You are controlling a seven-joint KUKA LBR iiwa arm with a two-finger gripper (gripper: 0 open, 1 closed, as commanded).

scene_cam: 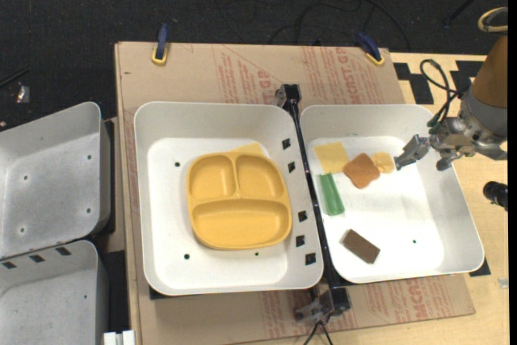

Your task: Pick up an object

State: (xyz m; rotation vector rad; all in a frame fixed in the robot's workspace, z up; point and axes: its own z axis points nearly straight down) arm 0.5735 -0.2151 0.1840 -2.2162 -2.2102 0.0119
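Observation:
The right bin holds a pale yellow flat piece, an orange bun-like piece, a small tan piece, a green stick and a brown block. My gripper hangs over the bin's upper right part, just right of the tan piece. Its two fingers stand apart and nothing is between them. The arm comes in from the right edge.
The left bin carries a yellow divided tray. A black divider with clips runs between the bins. Grey metal panels lie off the bench at the left. Cables trail across the floor behind.

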